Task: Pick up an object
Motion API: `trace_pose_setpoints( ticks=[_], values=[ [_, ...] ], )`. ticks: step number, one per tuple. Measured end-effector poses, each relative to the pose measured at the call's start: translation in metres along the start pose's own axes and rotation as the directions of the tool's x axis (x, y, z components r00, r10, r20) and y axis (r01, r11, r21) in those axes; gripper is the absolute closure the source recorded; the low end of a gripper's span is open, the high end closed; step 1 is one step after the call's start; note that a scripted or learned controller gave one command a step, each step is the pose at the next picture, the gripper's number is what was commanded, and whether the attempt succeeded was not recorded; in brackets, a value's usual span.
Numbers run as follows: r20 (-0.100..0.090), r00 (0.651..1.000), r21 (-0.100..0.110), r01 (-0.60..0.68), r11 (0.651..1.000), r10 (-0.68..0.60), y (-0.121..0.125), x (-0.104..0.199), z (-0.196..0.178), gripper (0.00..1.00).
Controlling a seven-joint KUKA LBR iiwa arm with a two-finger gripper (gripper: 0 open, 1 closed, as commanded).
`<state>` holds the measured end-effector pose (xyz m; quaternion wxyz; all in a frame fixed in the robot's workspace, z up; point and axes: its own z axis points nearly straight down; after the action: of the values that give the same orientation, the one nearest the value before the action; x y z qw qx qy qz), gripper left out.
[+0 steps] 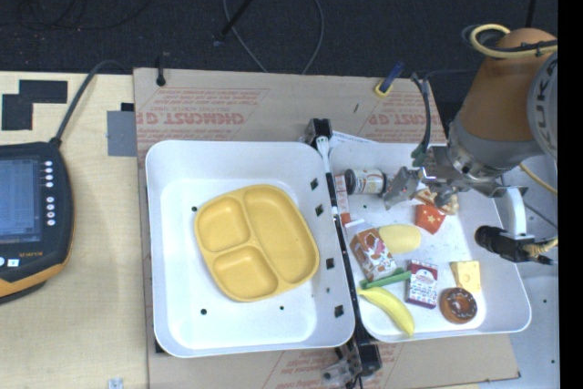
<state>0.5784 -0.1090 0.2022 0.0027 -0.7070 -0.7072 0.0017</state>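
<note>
While the tool (pixel 421 187) hangs low over the upper part of the right bin (pixel 510 310), I cannot tell its state. I judge this the reach step: the small red packet (pixel 429 218) lies just below it, so descent and closing come next.

My arm (pixel 506 109): rounded orange band above a grey wrist housing, part of a dark letter marking at its right edge. Yellow cable loop on top, black cable down its left side. Gripper (pixel 412 184): dull grey metal, angular.
</note>
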Motion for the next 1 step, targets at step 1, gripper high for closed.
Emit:
trace_pose_setpoints(
  ticks=[1],
  values=[
    [-0.003,1.000,-0.001,-0.002,1.000,0.002,0.0438,-0.0581,0.1186,0.00]
  ],
)
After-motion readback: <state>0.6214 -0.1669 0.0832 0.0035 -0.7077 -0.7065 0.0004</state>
